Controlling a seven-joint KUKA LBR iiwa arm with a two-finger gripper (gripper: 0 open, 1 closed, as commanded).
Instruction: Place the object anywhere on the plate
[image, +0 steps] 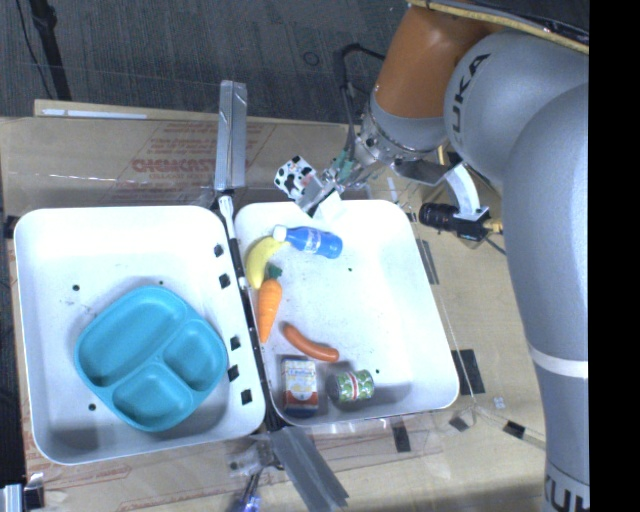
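Observation:
A small black-and-white spotted object (294, 177) hangs at the back rim of the right bin (425, 310), above the bench. My gripper (312, 190) reaches in from the upper right and is shut on it, the object sticking out up and left of the fingertips. The blue divided plate (150, 356) lies in the left bin (60, 260), toward its front, far down and left of the gripper.
In the right bin lie a blue-and-white bottle (310, 241), a banana (260, 258), a carrot (268, 305), a sausage (309, 343), a small carton (300, 383) and a green can (352, 385). A metal divider (231, 150) stands between the bins at the back.

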